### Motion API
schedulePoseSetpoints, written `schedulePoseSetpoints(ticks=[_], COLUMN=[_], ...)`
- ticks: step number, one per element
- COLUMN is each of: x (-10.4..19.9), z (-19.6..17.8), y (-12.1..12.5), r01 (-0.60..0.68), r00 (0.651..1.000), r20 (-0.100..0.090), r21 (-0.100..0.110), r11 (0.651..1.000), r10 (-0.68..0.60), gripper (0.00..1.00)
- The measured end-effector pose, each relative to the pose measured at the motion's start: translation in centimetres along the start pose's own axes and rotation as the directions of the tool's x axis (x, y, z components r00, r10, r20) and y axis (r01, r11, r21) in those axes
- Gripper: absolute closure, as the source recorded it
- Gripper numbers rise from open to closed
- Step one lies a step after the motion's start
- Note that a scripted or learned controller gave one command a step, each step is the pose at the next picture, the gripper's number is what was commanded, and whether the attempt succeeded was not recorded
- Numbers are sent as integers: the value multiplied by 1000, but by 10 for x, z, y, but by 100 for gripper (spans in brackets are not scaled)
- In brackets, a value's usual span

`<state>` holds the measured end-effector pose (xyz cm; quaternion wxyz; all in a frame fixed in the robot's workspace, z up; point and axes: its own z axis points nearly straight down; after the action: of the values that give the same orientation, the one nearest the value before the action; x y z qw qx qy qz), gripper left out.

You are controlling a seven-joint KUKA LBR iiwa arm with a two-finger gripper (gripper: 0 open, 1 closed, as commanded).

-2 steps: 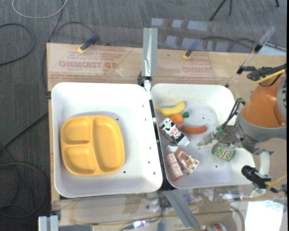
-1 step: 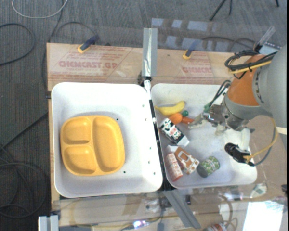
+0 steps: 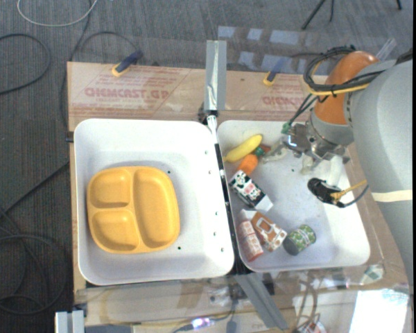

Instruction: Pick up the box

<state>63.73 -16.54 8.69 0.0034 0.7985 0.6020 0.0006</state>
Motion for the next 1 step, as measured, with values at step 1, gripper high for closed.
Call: schedulePoseSetpoints(ticks=[1], x=[0], z=[-8], y=[1], r01=[4], r00=[1000], r20=[5], r21=[1], r11=[1000], r10=[-4], gripper=[100])
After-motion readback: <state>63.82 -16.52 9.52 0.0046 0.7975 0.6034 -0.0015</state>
